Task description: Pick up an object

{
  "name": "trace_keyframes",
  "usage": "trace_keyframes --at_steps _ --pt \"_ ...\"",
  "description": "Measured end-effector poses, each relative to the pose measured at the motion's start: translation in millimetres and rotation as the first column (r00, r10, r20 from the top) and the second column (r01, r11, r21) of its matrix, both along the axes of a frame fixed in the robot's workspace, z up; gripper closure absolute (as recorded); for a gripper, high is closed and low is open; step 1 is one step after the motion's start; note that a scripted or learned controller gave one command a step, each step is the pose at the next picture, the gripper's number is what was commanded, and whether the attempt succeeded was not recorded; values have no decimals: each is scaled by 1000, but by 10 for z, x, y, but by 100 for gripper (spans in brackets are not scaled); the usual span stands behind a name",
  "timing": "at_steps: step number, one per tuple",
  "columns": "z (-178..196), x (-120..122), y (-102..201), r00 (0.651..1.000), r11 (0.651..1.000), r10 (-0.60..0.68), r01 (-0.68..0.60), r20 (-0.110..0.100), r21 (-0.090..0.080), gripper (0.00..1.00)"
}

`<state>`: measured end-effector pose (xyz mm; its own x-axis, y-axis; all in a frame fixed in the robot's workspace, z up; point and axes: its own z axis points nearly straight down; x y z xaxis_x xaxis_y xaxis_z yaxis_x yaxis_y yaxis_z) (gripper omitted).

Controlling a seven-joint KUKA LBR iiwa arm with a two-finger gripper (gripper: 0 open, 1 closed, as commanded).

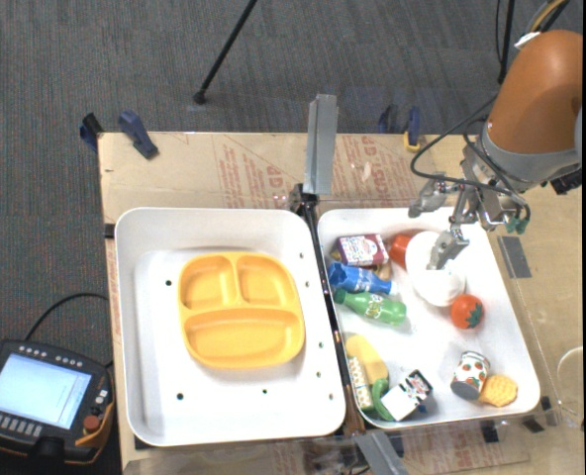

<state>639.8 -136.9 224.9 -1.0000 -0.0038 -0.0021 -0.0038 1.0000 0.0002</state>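
The right bin (516, 334) holds several small objects. My gripper (437, 228) hangs open over its back part, just above a white bowl (439, 285), with nothing between its fingers. One finger (443, 250) points down at the bowl's rim. Near the bowl lie a red piece (401, 248), a maroon packet (362, 250), a blue bottle (360, 280) and a green bottle (377, 309). A red tomato (466, 312) sits right of the bowl. Toward the front are a yellow corn cob (368, 358), a black-and-white carton (408, 395), a patterned cup (469, 372) and a yellow waffle (499, 391).
The left bin (145, 364) holds a yellow divided plate (242, 310). A grey upright post (321, 151) stands behind the wall between the bins. A control pendant (41, 399) lies off the bench at the lower left. Cables trail behind the arm's orange wrist band (540, 92).
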Motion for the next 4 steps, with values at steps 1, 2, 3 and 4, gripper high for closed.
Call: trace_keyframes --at_steps 1,2,3,4 --pt "-1212 57 -49 997 997 80 -80 2 0 0" --pt "-1322 -127 456 999 999 -33 33 8 -2 0" --pt "-1319 -1053 -275 999 999 -35 35 12 -4 0" --pt "-1356 -466 472 980 980 -200 200 3 3 0"
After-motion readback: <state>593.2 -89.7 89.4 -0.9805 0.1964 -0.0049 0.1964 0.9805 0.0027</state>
